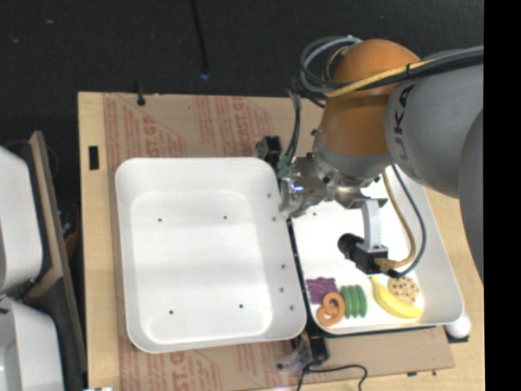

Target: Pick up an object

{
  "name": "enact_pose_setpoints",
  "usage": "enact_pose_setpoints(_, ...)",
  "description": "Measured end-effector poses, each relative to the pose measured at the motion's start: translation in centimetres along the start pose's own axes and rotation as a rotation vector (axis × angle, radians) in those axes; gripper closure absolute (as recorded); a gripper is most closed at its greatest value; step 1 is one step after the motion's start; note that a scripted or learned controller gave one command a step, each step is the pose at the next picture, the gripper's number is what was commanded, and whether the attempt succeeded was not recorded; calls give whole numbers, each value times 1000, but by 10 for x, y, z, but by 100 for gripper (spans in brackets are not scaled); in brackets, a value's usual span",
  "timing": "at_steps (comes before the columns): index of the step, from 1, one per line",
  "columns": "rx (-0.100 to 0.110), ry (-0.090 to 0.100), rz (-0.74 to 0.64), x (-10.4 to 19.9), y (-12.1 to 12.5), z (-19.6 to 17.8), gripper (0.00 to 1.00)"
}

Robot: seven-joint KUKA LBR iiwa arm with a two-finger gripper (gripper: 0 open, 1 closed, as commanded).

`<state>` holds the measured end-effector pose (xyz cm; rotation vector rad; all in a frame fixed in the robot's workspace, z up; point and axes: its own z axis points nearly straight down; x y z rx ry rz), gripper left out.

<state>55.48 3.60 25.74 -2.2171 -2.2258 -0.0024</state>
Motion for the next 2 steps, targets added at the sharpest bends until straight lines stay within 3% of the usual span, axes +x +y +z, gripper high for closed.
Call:
enact_pose_setpoints(1,2,-1,0,52,-18,23,100)
enact_pose_setpoints(2,0,-1,4,50,-18,22,0)
